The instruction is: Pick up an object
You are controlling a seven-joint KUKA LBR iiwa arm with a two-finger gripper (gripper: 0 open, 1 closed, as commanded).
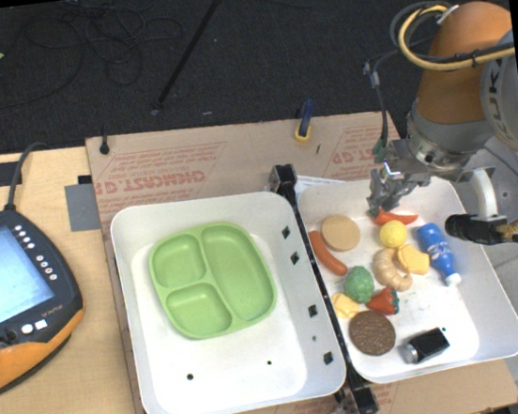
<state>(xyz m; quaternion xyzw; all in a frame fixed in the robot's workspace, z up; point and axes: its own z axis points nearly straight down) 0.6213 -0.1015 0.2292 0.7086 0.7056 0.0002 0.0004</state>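
Pale wooden surface, overlaid at centre by a brown cardboard sheet printed with red lettering. Resting on the cardboard — two shallow white bins side by side, left bin and right bin, touching along a black clamped seam. Lying at the far left of the surface — a teach pendant with blue screen and orange underside, cable trailing back.

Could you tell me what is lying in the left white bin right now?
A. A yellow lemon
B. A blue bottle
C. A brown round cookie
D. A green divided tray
D: the green divided tray lies in the left bin; the toy foods and bottle lie in the right bin.
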